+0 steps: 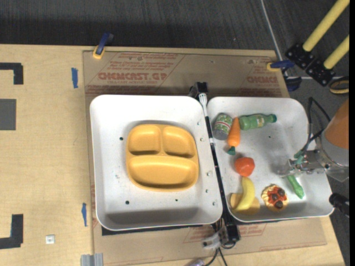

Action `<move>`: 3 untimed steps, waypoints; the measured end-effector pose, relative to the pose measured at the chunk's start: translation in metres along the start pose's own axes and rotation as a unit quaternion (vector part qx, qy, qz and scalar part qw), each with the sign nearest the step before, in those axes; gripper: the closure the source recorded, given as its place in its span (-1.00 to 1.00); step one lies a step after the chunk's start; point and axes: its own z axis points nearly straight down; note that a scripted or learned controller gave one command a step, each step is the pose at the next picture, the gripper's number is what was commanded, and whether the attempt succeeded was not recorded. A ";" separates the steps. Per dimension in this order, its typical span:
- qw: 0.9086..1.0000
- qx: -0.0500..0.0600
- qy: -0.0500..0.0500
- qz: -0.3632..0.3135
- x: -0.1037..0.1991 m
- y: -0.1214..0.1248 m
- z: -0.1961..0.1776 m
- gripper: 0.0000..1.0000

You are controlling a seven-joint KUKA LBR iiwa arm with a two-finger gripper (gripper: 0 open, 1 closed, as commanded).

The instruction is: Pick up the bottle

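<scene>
Two white bins side by side on the desk (44, 148), over a sheet of brown cardboard (177, 71) with red lettering.

Left bin (105, 115): holds a yellow divided tray (162, 155), three compartments, sitting roughly in the middle.

Right bin (288, 115): all the small stuff is here. The bottle (256, 121), green with a label, lies on its side near the far wall of this bin, cap end pointing right. Just left of it is a small can (223, 125), greenish with a grey top, tipped over. An orange carrot (234, 133) runs between the can and the bottle, touching or almost touching both, green end toward the near side. Below that a red tomato (244, 165), apart from the carrot. Near the front wall a banana (247, 194), and beside it on the right a round red and yellow piece (274, 195), can't tell what it is. A green pepper or bean (295, 185) lies near the right side of the bin.

Arm comes in from the right; orange band (339, 127) at the frame edge. The jaws (297, 166) are low over the right part of the right bin, right above the green pepper's upper end. Metal parts overlap there, so I cannot tell whether they are open or closed, or whether they touch the pepper. They are well apart from the bottle, which lies free, nothing gripping it.

Blue clamp (102, 43) at the cardboard's far left corner, yellow bars (330, 18) top right.
</scene>
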 end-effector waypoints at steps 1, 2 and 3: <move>0.987 0.000 0.001 -0.159 0.046 -0.011 0.020 1.00; 0.996 0.003 0.002 -0.090 0.033 -0.011 -0.100 1.00; 0.994 0.004 0.002 0.108 0.024 -0.011 0.021 1.00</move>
